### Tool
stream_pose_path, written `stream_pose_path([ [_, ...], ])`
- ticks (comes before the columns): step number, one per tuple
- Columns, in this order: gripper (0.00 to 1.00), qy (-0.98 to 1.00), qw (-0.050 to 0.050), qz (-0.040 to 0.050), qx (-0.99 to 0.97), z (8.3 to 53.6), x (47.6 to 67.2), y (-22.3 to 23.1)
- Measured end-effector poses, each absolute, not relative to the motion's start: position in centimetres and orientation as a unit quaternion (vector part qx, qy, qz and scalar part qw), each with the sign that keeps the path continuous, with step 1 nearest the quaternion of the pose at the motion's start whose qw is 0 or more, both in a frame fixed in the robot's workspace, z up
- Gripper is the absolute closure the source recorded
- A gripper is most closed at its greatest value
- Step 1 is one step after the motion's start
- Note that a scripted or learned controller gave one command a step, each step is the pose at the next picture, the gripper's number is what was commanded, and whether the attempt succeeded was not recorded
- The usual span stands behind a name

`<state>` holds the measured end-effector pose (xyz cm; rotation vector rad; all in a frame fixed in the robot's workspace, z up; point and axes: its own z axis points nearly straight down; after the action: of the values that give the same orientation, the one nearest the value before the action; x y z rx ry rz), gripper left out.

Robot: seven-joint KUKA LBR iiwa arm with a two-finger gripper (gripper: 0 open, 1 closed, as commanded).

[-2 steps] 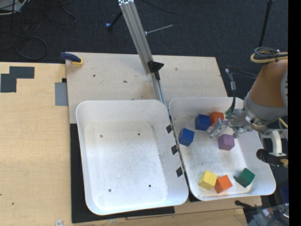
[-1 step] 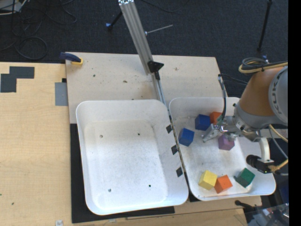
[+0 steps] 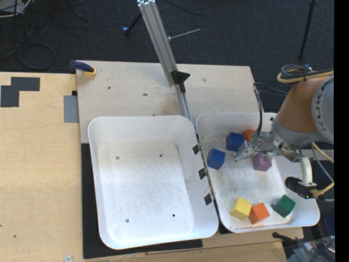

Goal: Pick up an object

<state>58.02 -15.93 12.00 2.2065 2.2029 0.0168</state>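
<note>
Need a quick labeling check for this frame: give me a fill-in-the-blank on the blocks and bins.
1. All the blocks lie in the ____ bin as the camera sees it.
2. The yellow block touches an ____ block.
3. The end effector sits right beside the ____ block.
4. The green block lies near that bin's ____ edge.

Missing words: right; orange; purple; front

One fixed camera hangs above the bench (image 3: 136,89) and looks down at a slant, far enough off to take in both white bins: the left bin (image 3: 103,132) at centre, the right bin (image 3: 305,217) toward four o'clock. The arm (image 3: 305,111) enters from three o'clock; dark floor lies toward twelve.
</note>
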Motion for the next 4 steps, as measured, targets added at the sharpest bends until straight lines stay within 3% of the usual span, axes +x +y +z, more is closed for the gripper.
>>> stream_pose_path([
  [1,1.00,0.704,0.014,0.0062,0.710,13.0,58.1,-16.1],
  [2,1.00,0.708,0.001,0.0007,0.707,18.1,58.3,-15.2],
  [3,1.00,0.708,0.002,0.0013,0.707,24.4,58.5,-15.2],
  [4,1.00,0.709,0.000,-0.0008,0.705,24.1,58.5,-15.1],
])
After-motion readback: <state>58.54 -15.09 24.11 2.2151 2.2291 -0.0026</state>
